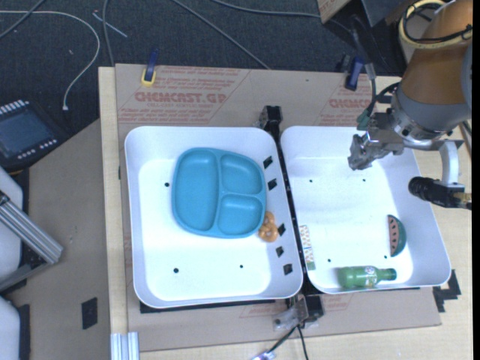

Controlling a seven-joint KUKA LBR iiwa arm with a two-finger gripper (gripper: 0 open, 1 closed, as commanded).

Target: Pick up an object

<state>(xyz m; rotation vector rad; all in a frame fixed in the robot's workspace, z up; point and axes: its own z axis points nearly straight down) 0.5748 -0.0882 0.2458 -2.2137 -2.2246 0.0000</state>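
A green bottle [364, 277] is lying untouched at the near edge of the right bin [330, 201], a watermelon slice [395, 235] beside it, while the gripper [361, 156] is hovering over the far end, its jaws' state impossible to tell, nothing picked up.

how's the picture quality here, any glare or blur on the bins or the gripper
Camera view: both white bins look bright and washed out, with little surface detail; the gripper is small and soft, its fingers too blurred to read; the green bottle and blue plate stay fairly crisp.
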